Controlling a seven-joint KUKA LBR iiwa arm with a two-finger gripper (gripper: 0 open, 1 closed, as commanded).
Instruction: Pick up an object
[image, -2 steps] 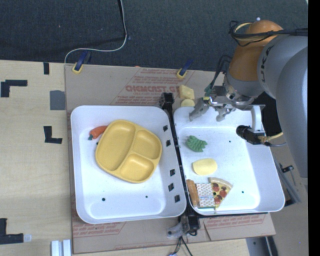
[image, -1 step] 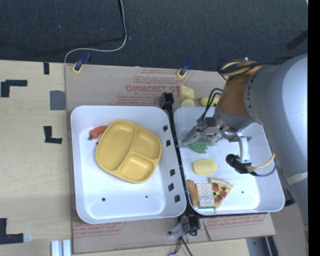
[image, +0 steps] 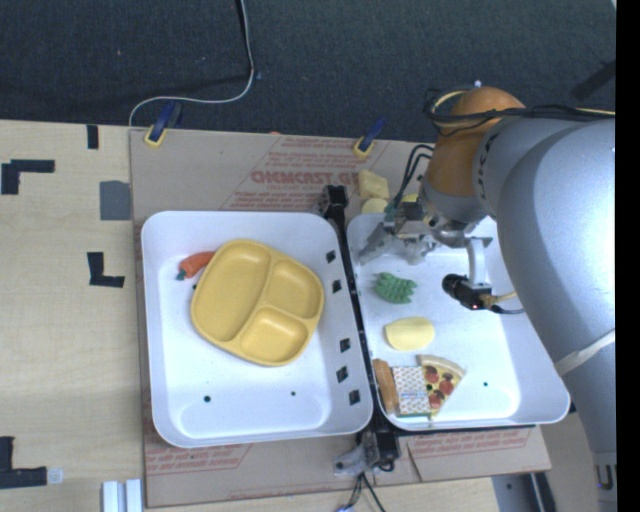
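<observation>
Two white bins on a cardboard-covered bench, arm over the right bin (image: 500, 390).

We see the gripper (image: 395, 238) near its back edge; we cannot tell its state. The knobbly green toy (image: 395, 288) lies just in front, the smooth yellow lump (image: 409, 332) and flat pizza slice (image: 438, 378) beyond.

A light wooden bench top (image: 60, 330) marked with black tape pieces (image: 98, 270) fills the nine o'clock side. A brown cardboard sheet (image: 290, 175) with red print lies at centre, held by blue clamps (image: 160, 125) toward twelve o'clock. Dark carpet (image: 330, 60) runs along the top, crossed by a white cable (image: 225, 95).
</observation>
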